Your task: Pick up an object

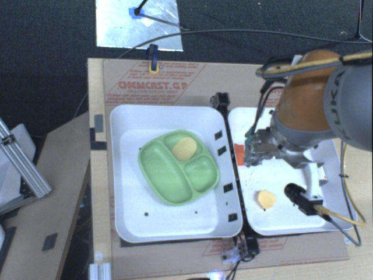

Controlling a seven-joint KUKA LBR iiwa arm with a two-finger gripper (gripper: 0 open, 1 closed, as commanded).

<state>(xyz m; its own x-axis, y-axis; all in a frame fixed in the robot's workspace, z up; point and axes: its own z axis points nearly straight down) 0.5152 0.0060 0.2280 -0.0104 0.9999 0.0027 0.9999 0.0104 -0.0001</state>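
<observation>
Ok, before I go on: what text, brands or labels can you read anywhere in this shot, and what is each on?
"CHEMCAST GP", red print on the brown sheet behind the left bin; smaller red lines around it are too blurred to read.
"KUKA", partly visible letters on the grey arm at the right edge.
More red print on the sheet's front edge is too small to read.

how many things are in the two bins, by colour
green: 1, the divided plate in the left bin
yellow: 2, a round piece on the plate and a second round piece in the right bin
orange-red: 1, an item at the right bin's left wall, partly hidden
total: 4
</observation>
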